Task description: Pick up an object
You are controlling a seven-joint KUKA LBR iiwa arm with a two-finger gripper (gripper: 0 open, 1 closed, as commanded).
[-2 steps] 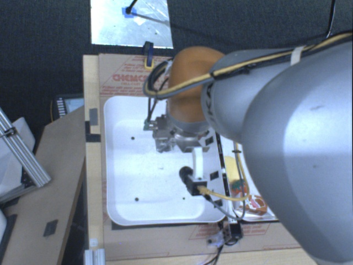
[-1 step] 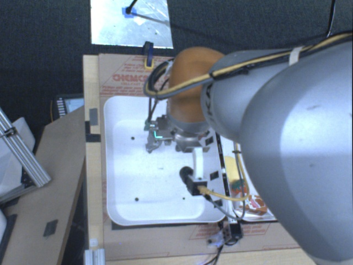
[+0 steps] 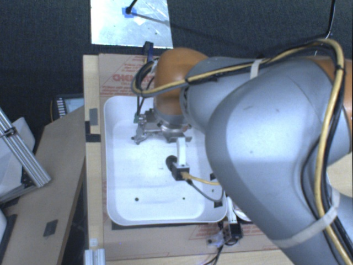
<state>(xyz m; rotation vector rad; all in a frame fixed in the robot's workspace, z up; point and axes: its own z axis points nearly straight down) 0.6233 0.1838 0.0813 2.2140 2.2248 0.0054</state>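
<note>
My gripper (image 3: 142, 132) hangs low over the far half of the left white bin (image 3: 118, 164), its metal body just under the orange wrist band (image 3: 171, 70). The grey arm (image 3: 270, 148) reaches in from the right and hides everything beneath it, including the right side of the bench. Two small dark spots (image 3: 137, 199) mark the bin floor near its front wall. The gripper's underside is hidden from this angle.
The bin rests on a cardboard sheet (image 3: 118, 73) on the wooden bench (image 3: 60, 164). A shiny foil square (image 3: 129, 15) lies at the back. An aluminium rail (image 3: 22, 156) slants at the left edge. Loose cables and a connector (image 3: 229, 233) lie by the bin's front right corner.
</note>
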